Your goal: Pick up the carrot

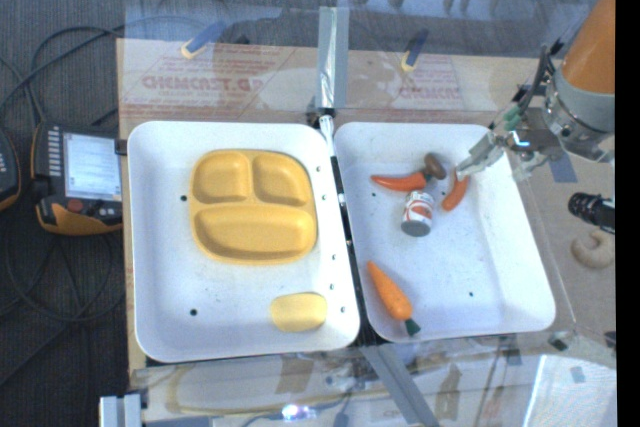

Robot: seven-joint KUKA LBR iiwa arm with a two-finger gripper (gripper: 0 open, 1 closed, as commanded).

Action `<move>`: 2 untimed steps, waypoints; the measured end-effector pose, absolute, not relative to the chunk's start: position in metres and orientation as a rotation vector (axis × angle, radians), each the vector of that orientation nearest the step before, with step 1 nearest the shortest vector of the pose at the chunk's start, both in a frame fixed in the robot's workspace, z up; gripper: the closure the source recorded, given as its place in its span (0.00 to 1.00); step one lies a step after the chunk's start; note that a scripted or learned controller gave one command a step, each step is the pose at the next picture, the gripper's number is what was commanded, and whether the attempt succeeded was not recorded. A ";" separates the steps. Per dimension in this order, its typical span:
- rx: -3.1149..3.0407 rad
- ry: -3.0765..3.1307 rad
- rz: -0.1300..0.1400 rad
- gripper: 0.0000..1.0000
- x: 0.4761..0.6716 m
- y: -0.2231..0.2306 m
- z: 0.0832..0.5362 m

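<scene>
**Carrot at near edge, arm above far corner**

Two white bins sit side by side on the bench. Nearest, in the right bin (520,245), the carrot (389,292) lies by the front-left corner. Mid-bin: a small can (419,213), two orange chilli-like pieces. Farther right, the gripper (490,147) hovers over the bin, fingers spread, nothing between them. Left bin: yellow divided tray (253,205).

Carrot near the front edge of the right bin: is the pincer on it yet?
No, the carrot lies alone near the right bin's front edge, while the pincer sits far back by the peppers.
</scene>
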State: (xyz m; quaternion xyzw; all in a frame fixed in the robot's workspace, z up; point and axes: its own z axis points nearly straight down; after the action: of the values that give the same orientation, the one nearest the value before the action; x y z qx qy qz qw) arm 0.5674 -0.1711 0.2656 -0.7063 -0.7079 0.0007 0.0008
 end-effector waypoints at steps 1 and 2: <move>-2.231 -2.209 0.003 0.00 0.510 -0.131 0.231; -2.178 -2.273 -0.009 0.00 0.487 -0.109 0.091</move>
State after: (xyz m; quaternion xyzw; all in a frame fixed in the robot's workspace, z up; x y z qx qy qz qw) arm 0.4869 -0.1095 0.0914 -0.6919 -0.7220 -0.0030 -0.0035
